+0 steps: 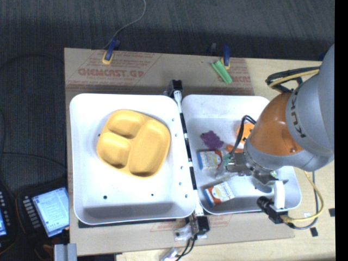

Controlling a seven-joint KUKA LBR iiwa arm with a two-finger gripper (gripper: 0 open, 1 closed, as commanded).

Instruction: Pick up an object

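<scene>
The right bin (228, 106) holds a purple grape-like toy (212, 140), a small white and blue packet (209, 159), a white and red packet (219, 192) near the front wall, and an orange object (244, 129) partly hidden by the arm. The arm's grey wrist with its orange band (274, 132) hangs low over the right half of this bin. My gripper (232, 165) reaches down just right of the blue packet, among the items. The wrist hides most of it.
The left bin (87, 200) carries a large yellow divided tray (133, 142). A green clamp (222, 71) and a blue clamp (111, 51) hold the cardboard at the back. Cables trail at the right front of the bench.
</scene>
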